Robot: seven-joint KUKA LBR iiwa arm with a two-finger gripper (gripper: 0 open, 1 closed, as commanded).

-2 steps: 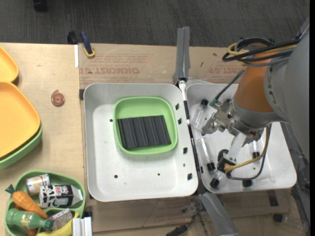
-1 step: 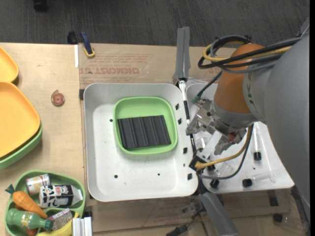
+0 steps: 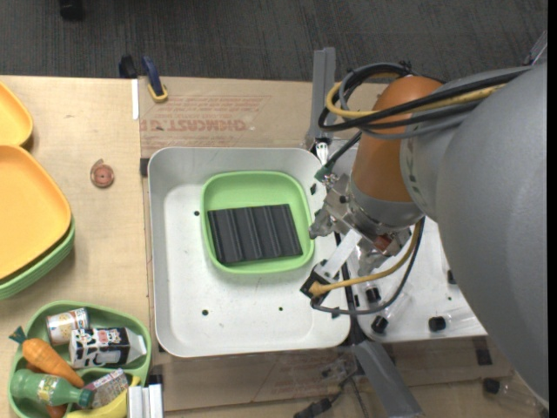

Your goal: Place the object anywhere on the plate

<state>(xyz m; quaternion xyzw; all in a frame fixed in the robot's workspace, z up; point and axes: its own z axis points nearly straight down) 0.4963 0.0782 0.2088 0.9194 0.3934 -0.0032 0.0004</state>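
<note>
Camera view: dark ribbed block [image 3: 253, 233] lies flat on green plate [image 3: 258, 188], long axis running left-right, slightly tilted, ribs crosswise. Plate sits in white bin [image 3: 174, 303]. Gripper [image 3: 326, 233] at plate's right edge; finger state cannot tell. Wooden bench [image 3: 104, 129], grey carpet [image 3: 244, 16] behind.

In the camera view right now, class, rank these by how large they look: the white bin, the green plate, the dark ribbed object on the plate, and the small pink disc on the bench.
1. White bin
2. Green plate
3. Dark ribbed object
4. Pink disc
</note>
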